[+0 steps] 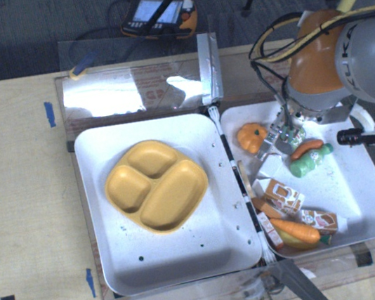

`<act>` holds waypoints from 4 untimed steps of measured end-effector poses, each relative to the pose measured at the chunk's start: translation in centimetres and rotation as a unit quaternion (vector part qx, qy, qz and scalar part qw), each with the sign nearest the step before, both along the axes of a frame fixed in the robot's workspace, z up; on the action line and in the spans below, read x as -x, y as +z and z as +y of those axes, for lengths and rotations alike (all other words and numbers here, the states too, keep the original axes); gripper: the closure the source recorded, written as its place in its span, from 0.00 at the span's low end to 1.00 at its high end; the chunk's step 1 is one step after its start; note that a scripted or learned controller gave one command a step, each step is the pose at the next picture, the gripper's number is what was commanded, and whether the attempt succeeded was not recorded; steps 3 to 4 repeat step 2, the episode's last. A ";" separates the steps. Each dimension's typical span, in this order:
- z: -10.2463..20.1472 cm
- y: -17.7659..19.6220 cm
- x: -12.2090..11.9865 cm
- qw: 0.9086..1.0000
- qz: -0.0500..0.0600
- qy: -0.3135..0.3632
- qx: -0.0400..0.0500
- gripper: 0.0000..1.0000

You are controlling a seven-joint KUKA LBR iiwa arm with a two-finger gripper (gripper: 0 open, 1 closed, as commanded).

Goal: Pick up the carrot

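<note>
The carrot (298, 232) is an orange tapered piece lying near the front edge of the right bin (363, 180), partly tucked under a brown-and-white carton (319, 219). My gripper (280, 139) hangs over the back part of the same bin, between a small orange pumpkin-like toy (249, 137) and a green toy with an orange-red top (309, 159). It is well behind the carrot, and nothing shows in its grasp. The grey arm with its orange band (316, 67) comes in from the upper right.
A second brown-and-white carton (284, 197) lies just behind the carrot. The left bin (112, 251) holds a yellow divided plate (156, 185). A clear plastic sheet (135, 90) and a handheld pendant (158, 17) sit behind the bins.
</note>
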State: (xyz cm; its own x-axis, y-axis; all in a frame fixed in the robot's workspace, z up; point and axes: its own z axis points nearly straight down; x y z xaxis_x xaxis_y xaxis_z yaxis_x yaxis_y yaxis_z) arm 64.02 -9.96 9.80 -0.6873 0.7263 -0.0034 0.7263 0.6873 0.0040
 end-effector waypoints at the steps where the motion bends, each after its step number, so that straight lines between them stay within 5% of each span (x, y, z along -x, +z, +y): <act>1: 1.2 14.9 0.5 0.999 0.000 -0.052 0.001 1.00; 2: 2.9 12.6 -2.0 0.978 0.000 -0.210 0.000 1.00; 4: 2.9 12.6 -2.0 0.978 0.000 -0.210 0.000 1.00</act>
